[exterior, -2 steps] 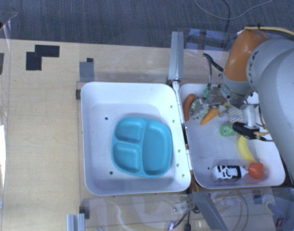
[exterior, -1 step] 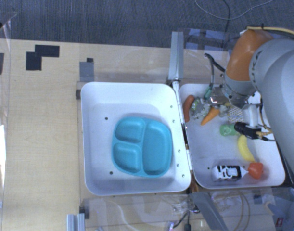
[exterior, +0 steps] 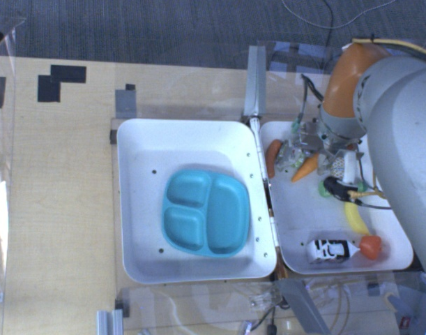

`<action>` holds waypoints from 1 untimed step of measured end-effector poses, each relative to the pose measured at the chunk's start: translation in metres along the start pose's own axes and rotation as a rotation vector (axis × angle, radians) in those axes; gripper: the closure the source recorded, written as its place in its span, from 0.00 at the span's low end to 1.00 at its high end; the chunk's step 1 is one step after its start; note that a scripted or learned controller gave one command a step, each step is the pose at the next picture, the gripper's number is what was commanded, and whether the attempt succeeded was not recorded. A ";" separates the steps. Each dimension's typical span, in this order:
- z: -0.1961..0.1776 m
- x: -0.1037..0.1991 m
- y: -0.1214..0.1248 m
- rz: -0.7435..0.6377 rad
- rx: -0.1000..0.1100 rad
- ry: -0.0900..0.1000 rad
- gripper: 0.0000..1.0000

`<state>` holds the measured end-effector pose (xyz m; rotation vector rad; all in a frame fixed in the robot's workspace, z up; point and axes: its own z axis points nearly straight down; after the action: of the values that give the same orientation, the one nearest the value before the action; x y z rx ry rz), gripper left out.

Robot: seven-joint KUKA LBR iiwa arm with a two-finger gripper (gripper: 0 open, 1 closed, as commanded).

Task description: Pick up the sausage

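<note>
Wooden bench [exterior: 59,187] bears two white bins [exterior: 139,257].

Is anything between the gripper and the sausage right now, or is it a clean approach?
Not quite clean. The sausage lies against the right bin's left wall. The gripper hangs just to its right, and the carrot lies slantwise there, close beside the sausage. Nothing lies on top of the sausage.

Gripper [exterior: 301,152] positioned low in right bin [exterior: 296,246], beside sausage [exterior: 272,157] and carrot [exterior: 305,167]; blue tray [exterior: 206,213] occupies left bin [exterior: 139,187].
</note>
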<state>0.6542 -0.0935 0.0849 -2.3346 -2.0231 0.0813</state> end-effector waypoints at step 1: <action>0.000 0.002 0.000 0.038 0.001 -0.001 0.00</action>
<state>0.6540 -0.0918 0.0848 -2.3726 -1.9790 0.0847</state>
